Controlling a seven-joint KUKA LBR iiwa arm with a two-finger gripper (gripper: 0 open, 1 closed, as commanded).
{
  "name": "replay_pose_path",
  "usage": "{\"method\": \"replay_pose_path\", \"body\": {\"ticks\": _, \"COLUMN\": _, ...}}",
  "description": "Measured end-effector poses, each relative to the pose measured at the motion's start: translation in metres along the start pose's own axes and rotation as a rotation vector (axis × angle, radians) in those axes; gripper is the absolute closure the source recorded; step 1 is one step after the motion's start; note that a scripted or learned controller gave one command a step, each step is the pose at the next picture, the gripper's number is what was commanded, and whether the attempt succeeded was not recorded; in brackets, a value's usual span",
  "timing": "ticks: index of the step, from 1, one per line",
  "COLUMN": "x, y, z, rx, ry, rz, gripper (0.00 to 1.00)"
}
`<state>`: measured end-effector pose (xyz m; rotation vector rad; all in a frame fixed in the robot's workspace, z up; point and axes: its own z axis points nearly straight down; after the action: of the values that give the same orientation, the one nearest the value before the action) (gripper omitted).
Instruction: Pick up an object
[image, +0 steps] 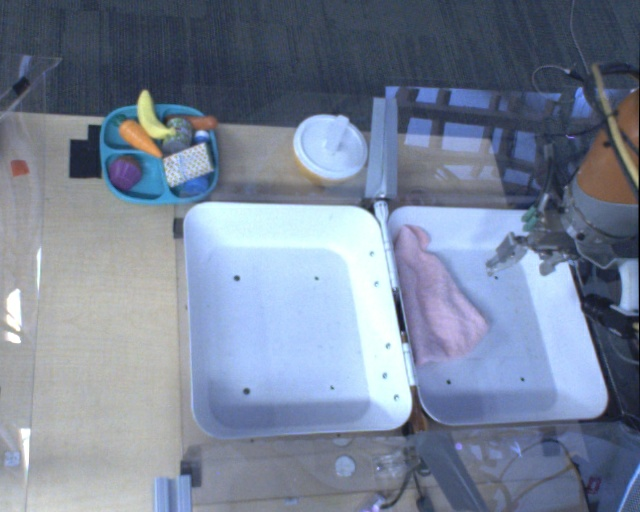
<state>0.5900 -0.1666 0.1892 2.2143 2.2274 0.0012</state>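
While the gripper (515, 250) hovers with jaws spread and holding nothing, the pink cloth (435, 300) lies to its left in the right bin (560, 405) (long axis running front-to-back).

Even bright light, soft shadows in bins (280, 225), slight blur, glare at left.

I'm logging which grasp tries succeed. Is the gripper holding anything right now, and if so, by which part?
Nothing is held. The gripper is above the right bin, apart from the pink cloth, which lies along that bin's left side.
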Motion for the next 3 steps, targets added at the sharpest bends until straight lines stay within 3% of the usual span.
{"method": "replay_pose_path", "body": {"ticks": 1, "x": 0.04, "y": -0.013, "z": 0.093, "rx": -0.006, "ry": -0.001, "rz": -0.152, "gripper": 0.0}}
{"method": "replay_pose_path", "body": {"ticks": 2, "x": 0.042, "y": -0.047, "z": 0.098, "rx": -0.017, "ry": -0.004, "rz": -0.231, "gripper": 0.0}}
{"method": "replay_pose_path", "body": {"ticks": 3, "x": -0.017, "y": -0.066, "z": 0.098, "rx": -0.014, "ry": -0.006, "rz": -0.249, "gripper": 0.0}}
